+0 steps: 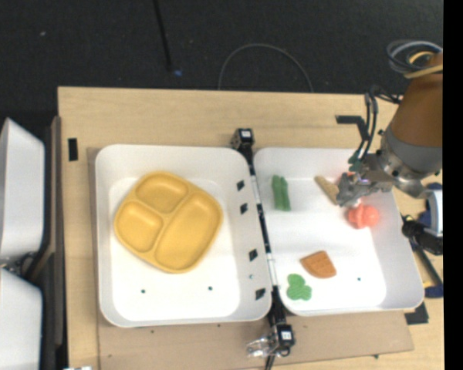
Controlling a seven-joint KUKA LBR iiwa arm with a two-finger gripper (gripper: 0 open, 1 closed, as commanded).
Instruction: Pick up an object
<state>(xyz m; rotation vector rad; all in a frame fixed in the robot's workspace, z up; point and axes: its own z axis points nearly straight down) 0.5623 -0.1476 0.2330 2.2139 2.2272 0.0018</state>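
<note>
The right bin (386,284) holds several small objects. A green block (280,192) lies near its left wall, a pink-red rounded piece (363,216) sits toward the right, an orange-brown piece (319,264) lies lower down, and a green leafy piece (298,287) rests in the front left corner. My gripper (350,191) hangs over the upper right part of this bin, just up and left of the pink-red piece. A small tan thing (325,183) lies right beside the gripper's tip; whether it touches the gripper I cannot tell.
The left bin (123,299) carries a yellow divided plate (168,220). Black clips (242,138) sit along the seam between the bins. The grey and orange arm (418,122) enters from the right over the bench edge.
</note>
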